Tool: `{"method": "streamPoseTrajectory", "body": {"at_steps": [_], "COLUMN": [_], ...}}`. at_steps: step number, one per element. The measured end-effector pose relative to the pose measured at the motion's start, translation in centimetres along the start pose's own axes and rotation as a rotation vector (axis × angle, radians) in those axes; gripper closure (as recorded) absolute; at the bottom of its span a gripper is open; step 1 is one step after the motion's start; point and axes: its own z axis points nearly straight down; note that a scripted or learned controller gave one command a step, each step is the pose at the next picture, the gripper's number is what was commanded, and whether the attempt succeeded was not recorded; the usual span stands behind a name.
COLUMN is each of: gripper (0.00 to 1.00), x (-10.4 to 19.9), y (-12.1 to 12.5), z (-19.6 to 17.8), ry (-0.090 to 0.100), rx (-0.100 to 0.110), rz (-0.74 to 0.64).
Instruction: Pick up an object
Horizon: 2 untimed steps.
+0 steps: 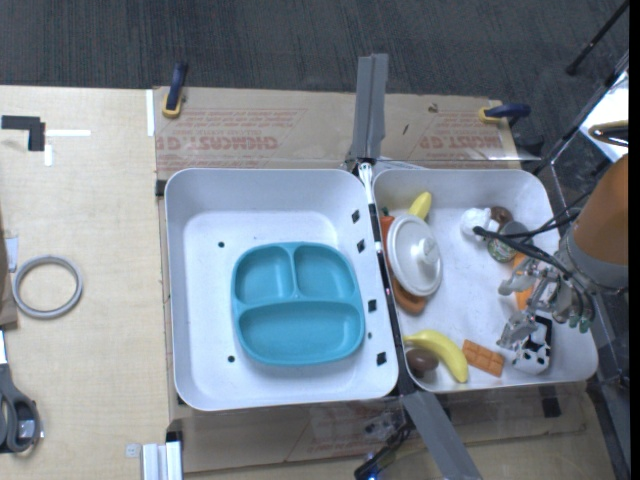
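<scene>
Near the front rim of the right bin [560, 373]: a banana [443, 351], an orange block [483, 359], a black-and-white toy [537, 349] (touching the gripper [519, 320], low over it). Fingers spread, pinching nothing. Farther back, a white lidded pot [415, 256]; left bin [190, 298] holding a blue divided plate [297, 302].

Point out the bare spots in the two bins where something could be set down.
Left bin: bare floor rings the blue divided plate. Right bin: one bare patch between the white lid and the gripper; its near edge, around the banana, is crowded.
</scene>
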Motion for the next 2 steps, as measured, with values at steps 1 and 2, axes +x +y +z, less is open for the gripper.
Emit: {"method": "streamPoseTrajectory", "body": {"at_steps": [1,2], "gripper": [1.00,0.00], "x": [-0.13,-0.13], "y": [0.03,0.03], "z": [-0.76,-0.76], "ry": [-0.001,-0.001], "rx": [0.000,0.000], "rz": [-0.002,-0.002]}}
